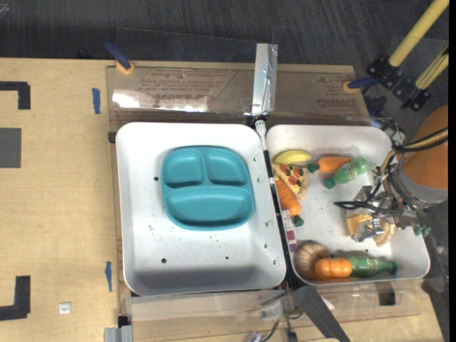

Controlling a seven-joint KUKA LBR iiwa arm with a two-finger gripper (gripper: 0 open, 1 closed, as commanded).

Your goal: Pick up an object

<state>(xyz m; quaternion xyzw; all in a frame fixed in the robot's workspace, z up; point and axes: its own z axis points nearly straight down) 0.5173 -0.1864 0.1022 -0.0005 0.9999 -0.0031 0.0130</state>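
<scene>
Arm low over right bin's right side, wrist by the far-right rim.
Gripper (370, 212) sits just above a tan object (365, 226) on the right bin (335, 137) floor; grip state can't be told. Teal divided plate (207, 187) sits in left bin (142, 248).

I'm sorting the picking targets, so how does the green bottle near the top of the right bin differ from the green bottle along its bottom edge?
The upper green bottle lies tilted, its cap end down-left; the lower green bottle lies level along the right white bin's front wall. The upper one looks paler and stubbier, the lower one darker and slimmer. The upper bottle sits by an orange carrot; the lower abuts an orange round piece. Both lie on their sides.
</scene>
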